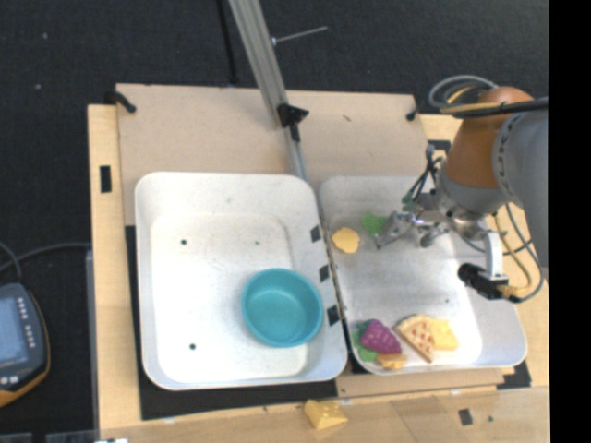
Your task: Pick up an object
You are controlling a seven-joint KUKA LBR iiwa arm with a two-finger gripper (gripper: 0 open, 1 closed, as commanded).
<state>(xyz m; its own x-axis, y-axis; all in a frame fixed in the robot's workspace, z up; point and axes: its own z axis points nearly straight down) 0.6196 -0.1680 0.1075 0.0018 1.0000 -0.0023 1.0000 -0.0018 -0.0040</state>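
I have the gripper [392, 230] low over the right bin [420, 284], its tip aimed toward the camera view's left, the grey arm [480, 169] coming in from the right with the orange band up behind the wrist. A small green piece [373, 221] sits right at the fingertip end, touching or nearly so; I cannot tell if it lies between them, or how far they are parted. Just beyond it, further left, lies a yellow round piece [345, 240]. The toy food cluster [406, 338] sits well apart, toward the near wall.
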